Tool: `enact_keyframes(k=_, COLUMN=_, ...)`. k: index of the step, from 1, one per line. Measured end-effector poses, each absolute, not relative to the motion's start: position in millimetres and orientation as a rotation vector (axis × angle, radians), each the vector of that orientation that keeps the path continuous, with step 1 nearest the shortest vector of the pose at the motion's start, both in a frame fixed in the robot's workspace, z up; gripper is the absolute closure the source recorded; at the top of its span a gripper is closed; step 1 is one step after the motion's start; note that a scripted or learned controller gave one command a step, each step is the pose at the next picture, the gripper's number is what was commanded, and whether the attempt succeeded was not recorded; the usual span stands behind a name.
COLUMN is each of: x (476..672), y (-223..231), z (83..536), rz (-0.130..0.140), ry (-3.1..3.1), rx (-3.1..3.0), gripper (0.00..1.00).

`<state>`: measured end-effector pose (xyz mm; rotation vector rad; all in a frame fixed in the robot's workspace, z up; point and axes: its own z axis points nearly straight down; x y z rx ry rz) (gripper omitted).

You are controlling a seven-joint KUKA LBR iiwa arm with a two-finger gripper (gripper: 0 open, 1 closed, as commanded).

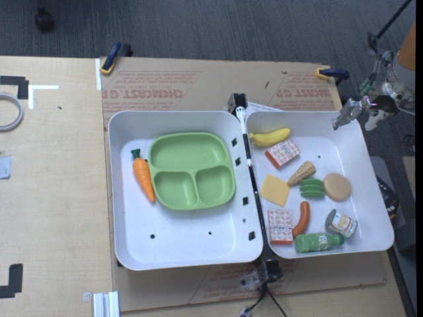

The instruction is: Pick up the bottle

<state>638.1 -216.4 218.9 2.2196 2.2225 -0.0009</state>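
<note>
The bottle [319,242] is green with a pale label and lies on its side along the near wall of the right bin [370,170]. My gripper [357,115] hangs above that bin's far right corner, well away from the bottle. Its fingers stand open with nothing between them.
Around the bottle lie a small can [342,224], a sausage [301,218] and a red carton [279,225]. Farther back are a banana [269,136], a cheese slice [274,190], a pea pod [312,189] and a bun [338,186]. The left bin holds a green divided plate [192,170] and a carrot [143,177].
</note>
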Motion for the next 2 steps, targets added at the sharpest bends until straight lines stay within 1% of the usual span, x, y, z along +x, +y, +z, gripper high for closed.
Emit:
enact_keyframes(k=1, x=605.0, y=-183.3, z=92.3, rz=-0.001, ry=2.003, rx=2.420, gripper=0.00)
enact_keyframes(k=2, x=605.4, y=-183.5, z=102.2, rz=-0.002, ry=2.005, rx=2.418, gripper=1.00)
